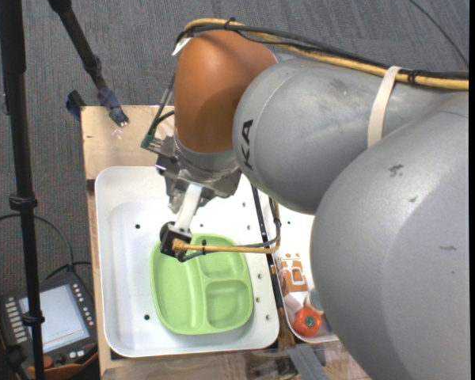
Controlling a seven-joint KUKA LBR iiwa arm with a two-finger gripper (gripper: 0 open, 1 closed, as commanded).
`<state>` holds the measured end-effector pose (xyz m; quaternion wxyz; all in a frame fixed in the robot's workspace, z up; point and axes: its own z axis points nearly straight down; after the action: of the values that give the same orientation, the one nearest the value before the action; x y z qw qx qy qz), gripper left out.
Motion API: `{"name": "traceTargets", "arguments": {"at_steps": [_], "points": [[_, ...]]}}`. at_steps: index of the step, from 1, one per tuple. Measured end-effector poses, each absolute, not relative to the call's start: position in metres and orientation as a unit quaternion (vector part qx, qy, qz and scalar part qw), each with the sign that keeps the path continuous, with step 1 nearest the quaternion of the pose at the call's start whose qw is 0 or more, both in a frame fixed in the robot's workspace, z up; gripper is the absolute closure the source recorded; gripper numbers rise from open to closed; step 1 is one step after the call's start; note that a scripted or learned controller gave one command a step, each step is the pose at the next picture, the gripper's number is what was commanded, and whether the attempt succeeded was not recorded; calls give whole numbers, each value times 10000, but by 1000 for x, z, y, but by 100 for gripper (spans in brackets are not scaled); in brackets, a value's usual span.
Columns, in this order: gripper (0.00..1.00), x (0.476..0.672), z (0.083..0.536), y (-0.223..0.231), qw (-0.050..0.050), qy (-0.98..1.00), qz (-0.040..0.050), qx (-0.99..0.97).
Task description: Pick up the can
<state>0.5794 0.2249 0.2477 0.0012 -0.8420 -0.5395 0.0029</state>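
Grey arm [356, 165] is reaching in from three o'clock, gripper [196, 187] hanging over the green tray [214, 307] at its eleven o'clock rim. How far it is opening cannot be told.

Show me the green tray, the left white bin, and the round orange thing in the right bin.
green tray [178, 295], camera view, its bare large left compartment.
left white bin [129, 252], camera view, bare floor left of the tray.
round orange thing [307, 322], camera view, its front.
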Motion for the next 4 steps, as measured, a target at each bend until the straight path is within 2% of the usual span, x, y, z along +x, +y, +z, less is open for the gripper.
{"name": "traceTargets", "arguments": {"at_steps": [1, 2, 3, 4], "points": [[100, 521, 201, 241, 16, -6532, 36, -7572], [100, 605, 196, 243, 11, -7112, 16, -7030], [100, 548, 171, 229, 20, -8144, 20, -5803], [100, 606, 152, 226, 11, -8668, 5, -4987]]}}
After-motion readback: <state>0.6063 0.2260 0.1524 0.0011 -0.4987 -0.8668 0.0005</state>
